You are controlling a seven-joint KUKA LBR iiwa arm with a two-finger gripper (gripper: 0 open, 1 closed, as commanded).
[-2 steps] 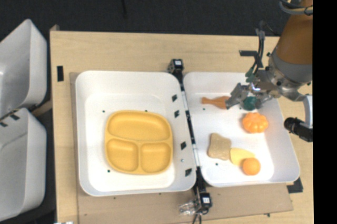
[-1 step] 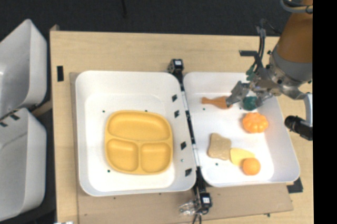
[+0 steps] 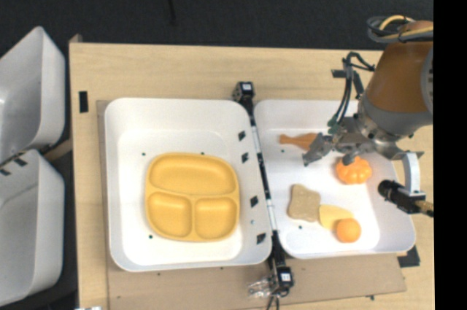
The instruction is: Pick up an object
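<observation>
The pale tan table (image 3: 182, 71) looks like matt wood or board, and the two shallow white bins, left (image 3: 120, 155) and right (image 3: 292, 115), look like smooth plastic with a soft sheen. The yellow three-compartment plate (image 3: 193, 195) seems smooth, slightly glossy plastic, as do the small orange pumpkin-shaped toy (image 3: 354, 171) and the orange ball (image 3: 348, 230), while the beige bread-slice shape (image 3: 303, 203) looks duller and rougher. The arm's orange band (image 3: 394, 79) has a smooth satin finish above the dark grey, metallic-looking tool (image 3: 328, 148).
</observation>
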